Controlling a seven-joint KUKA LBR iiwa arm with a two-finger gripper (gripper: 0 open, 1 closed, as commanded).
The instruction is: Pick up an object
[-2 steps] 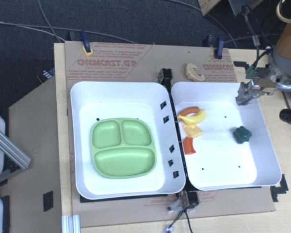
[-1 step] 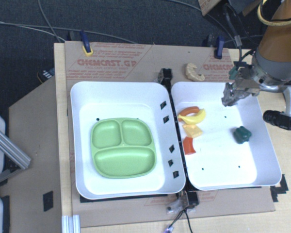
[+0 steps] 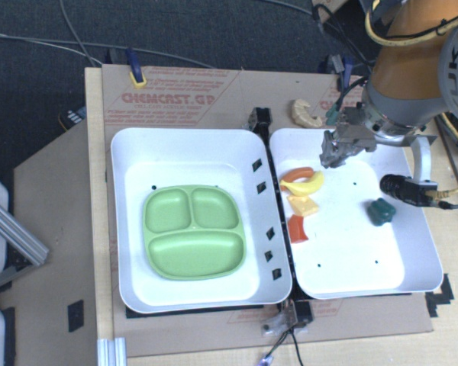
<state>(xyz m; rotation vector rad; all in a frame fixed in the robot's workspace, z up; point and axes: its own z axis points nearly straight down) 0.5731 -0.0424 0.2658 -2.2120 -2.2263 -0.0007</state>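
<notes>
My gripper [image 3: 330,158] hangs over the back of the right bin [image 3: 351,277], just right of a small pile of toy food. The pile holds an orange piece [image 3: 295,175], a yellow banana-like piece [image 3: 305,184], a pale yellow block [image 3: 305,206] and a red piece [image 3: 298,228], all along the bin's left side. A dark green object [image 3: 380,211] lies toward the right of the same bin. Nothing shows between the gripper's tips.
The left bin [image 3: 130,158] holds a light green divided plate [image 3: 194,231]. A beige object [image 3: 308,113] lies on the cardboard behind the right bin. A black divider with clips [image 3: 271,204] runs between the bins.
</notes>
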